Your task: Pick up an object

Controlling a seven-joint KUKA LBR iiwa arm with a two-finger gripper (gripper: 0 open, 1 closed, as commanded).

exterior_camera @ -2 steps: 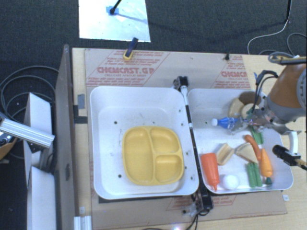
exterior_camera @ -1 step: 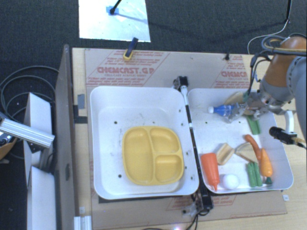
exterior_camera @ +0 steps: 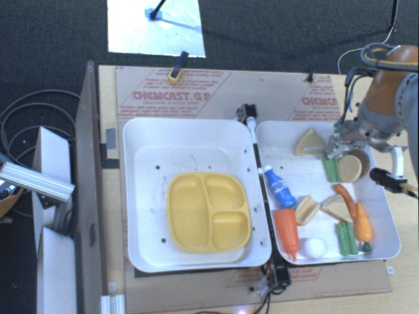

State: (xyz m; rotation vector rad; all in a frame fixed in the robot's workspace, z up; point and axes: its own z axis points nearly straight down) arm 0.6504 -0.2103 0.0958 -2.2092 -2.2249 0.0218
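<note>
Where the gripper point(exterior_camera: 335, 150) hovers, aperture indeterminate, we note 1 smooth green stick point(exterior_camera: 331, 169) lying lengthwise front-to-back.

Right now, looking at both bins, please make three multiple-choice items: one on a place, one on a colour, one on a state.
1. Where does the yellow divided plate lie?
A. In the left bin
B. In the right bin
C. On the floor

2. What colour is the small bottle near the wall between the bins?
A. Green
B. Blue
C. Black

3. Where is the tool?
A. Over the left bin
B. Outside both bins
C. Low over the right bin's far part

Key: 1 A, the plate rests inside the left bin. 2 B, the bottle's body is blue. 3 C, the tool hangs beside a tan round piece.
</note>
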